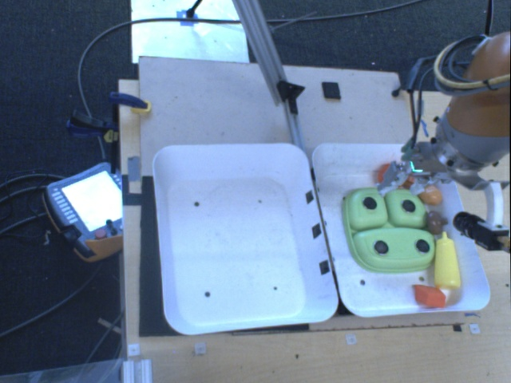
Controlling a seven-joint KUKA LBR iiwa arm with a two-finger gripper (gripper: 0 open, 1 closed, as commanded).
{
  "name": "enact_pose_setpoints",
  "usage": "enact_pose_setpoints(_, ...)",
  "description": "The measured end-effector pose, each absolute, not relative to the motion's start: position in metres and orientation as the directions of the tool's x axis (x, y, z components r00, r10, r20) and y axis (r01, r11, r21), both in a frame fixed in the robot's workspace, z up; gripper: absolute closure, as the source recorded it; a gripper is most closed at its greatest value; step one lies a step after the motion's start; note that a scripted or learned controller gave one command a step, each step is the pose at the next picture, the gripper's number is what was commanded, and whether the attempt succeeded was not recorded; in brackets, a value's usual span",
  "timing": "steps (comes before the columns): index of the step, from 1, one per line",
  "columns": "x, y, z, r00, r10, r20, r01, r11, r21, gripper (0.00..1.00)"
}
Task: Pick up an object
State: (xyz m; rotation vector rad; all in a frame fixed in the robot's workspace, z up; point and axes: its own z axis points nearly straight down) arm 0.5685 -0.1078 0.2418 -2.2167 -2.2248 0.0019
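The right bin [335, 174] holds a large green moulded piece [389, 228] with three dark dots, a yellow bottle-shaped toy [446, 262] at its right side, an orange-red piece [430, 296] near the front corner, and small brown and orange items [431, 194] at the back. My gripper [403, 174] hangs low over the bin's back part, just behind the green piece and next to a small red thing [385, 171]. The arm's orange band [479, 94] rises above it at the right.
The left bin [231, 238] lies beside the right one, its rim touching at the middle. A slanted metal pole [259, 34] crosses the back of the bench. A handheld control pendant [86, 210] lies off the bench at left, among cables.
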Motion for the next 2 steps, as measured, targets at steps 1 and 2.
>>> enact_pose_setpoints(1, 0.569, -0.108, 0.243, -0.004, 1.0, 0.0, 1.0, 0.004, 0.002, 0.0)
enact_pose_setpoints(2, 0.566, -0.108, 0.201, -0.001, 1.0, 0.0, 1.0, 0.001, -0.002, 0.0)
